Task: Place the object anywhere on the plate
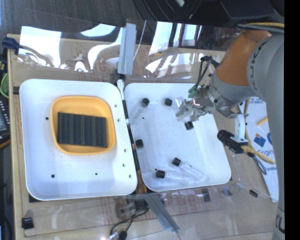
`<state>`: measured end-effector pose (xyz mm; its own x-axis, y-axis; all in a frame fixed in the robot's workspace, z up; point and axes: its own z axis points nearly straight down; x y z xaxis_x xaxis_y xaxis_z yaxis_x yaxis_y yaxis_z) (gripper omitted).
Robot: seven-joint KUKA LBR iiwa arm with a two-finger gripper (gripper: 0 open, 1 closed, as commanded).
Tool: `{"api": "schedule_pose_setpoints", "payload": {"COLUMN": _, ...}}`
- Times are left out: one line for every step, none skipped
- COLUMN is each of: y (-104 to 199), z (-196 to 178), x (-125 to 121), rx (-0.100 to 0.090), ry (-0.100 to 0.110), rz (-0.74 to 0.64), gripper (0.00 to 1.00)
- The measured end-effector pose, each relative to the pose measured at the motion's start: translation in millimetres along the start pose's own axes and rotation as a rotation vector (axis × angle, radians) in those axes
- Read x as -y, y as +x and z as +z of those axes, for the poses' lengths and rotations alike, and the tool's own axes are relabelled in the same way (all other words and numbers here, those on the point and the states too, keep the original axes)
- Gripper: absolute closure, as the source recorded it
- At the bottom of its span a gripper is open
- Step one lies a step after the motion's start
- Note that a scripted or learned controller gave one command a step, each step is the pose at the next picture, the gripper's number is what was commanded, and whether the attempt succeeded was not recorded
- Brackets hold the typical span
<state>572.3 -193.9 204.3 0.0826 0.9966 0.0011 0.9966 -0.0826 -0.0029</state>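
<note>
Reaching in from the right, we are slanting our grey arm with its orange band (242, 64) over the right white bin (217, 171). Our hand (189, 111) is hovering there, and whether it is wide or narrow we cannot tell. Clear black-capped vials (182, 169) are lying near that bin's front; the yellow plate with its dark ribbed insert (82, 126) is sitting in the left bin (40, 179).
</note>
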Motion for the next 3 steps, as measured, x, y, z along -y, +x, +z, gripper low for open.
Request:
{"api": "schedule_pose_setpoints", "payload": {"y": 61.6, "z": 18.2, "x": 53.0, "rx": 0.000, "ry": 0.002, "rz": -0.112, "gripper": 1.00}}
{"api": "schedule_pose_setpoints", "payload": {"y": 112.1, "z": -57.1, "x": 1.1, "rx": 0.002, "ry": -0.001, "rz": -0.214, "gripper": 1.00}}
{"api": "schedule_pose_setpoints", "payload": {"y": 144.6, "z": 12.3, "x": -12.9, "rx": 0.001, "ry": 0.003, "rz": -0.312, "gripper": 1.00}}
